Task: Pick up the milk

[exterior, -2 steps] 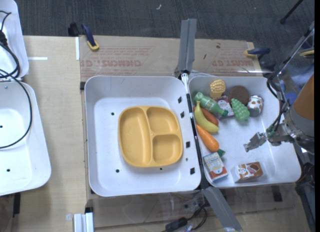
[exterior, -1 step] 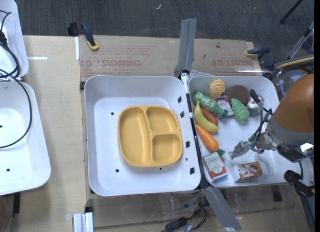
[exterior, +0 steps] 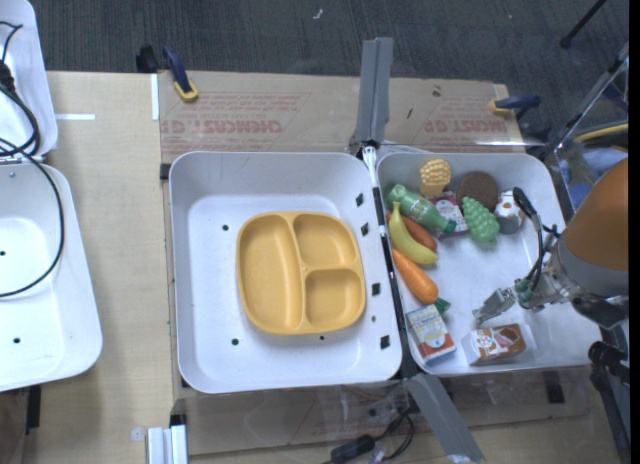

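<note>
The milk [exterior: 430, 333] is a small white carton with an orange and blue label. It lies flat in the front left corner of the right bin [exterior: 560, 347], just below the carrot [exterior: 415, 276]. My gripper [exterior: 496, 305] hangs low over the bin floor, to the right of the milk and a little farther back, just above a brown carton [exterior: 497, 344]. It is open, with nothing between its fingers. There is a clear gap between it and the milk.
The right bin also holds a banana [exterior: 405, 240], a green bottle [exterior: 420, 208], corn [exterior: 435, 175], a green bumpy toy [exterior: 480, 220] and a brown round item [exterior: 478, 188]. A yellow divided plate [exterior: 300, 272] lies in the left bin [exterior: 200, 252]. A white sink-like unit [exterior: 40, 282] is at far left.
</note>
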`<state>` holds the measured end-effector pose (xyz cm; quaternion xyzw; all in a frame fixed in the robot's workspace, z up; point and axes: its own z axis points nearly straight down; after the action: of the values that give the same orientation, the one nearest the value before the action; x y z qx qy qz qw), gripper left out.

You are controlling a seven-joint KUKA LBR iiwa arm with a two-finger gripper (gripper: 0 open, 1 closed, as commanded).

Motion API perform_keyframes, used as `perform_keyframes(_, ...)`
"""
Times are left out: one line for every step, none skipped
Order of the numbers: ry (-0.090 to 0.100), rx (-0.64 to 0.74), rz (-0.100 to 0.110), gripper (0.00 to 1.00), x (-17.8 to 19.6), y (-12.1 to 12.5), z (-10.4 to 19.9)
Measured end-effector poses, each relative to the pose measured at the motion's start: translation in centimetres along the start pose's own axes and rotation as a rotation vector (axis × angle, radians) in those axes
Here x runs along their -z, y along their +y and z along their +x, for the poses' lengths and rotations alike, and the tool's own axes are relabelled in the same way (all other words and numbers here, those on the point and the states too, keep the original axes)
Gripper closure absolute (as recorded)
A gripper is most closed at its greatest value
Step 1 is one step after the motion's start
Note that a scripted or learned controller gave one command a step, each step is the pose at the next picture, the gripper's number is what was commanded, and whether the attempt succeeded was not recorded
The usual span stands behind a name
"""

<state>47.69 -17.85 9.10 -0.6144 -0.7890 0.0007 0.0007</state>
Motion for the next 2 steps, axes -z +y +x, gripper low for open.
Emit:
perform_keyframes(0.000,-0.338,-0.001,0.00,5.0,0.9,3.2)
perform_keyframes(0.001,-0.171,0.001,0.00,1.5,0.4,1.6)
